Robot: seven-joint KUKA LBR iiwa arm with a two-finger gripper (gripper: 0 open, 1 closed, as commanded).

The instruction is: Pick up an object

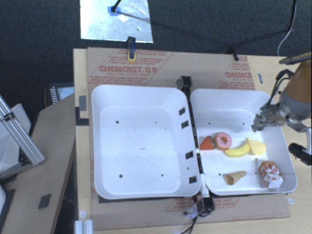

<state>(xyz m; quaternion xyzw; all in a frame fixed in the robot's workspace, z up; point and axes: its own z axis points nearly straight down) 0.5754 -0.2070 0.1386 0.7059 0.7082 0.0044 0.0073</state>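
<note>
Hovering at the right edge of the shallow white right-hand bin (pixel 243 112), the claw (pixel 259 122) is carrying nothing between its tips; whether it is parted or closed I cannot tell, since it is small and dark against the rim. The approach step seems to be in hand, with no object yet chosen by contact.

Every candidate is lying in that bin's near half: a red plastic strawberry (pixel 208 143) touching a pink-iced toy doughnut (pixel 223 140), a yellow toy banana (pixel 237 151) just beside them, a pale yellow wedge (pixel 257 146) at the banana's right end, a tan cone-shaped piece (pixel 235 177) near the front edge, and a small red-and-white carton (pixel 270 174) in the front right corner.

The wedge is sitting nearest the claw, so the next move probably calls for shifting forward over it and descending squarely.

The shallow white left-hand bin (pixel 139 140) is sitting alongside, both resting on a printed cardboard sheet (pixel 204 68) covering the surface. Dark carpet (pixel 204 13) is lying beyond the far edge, with a shiny metal plate (pixel 116 13) on it.
</note>
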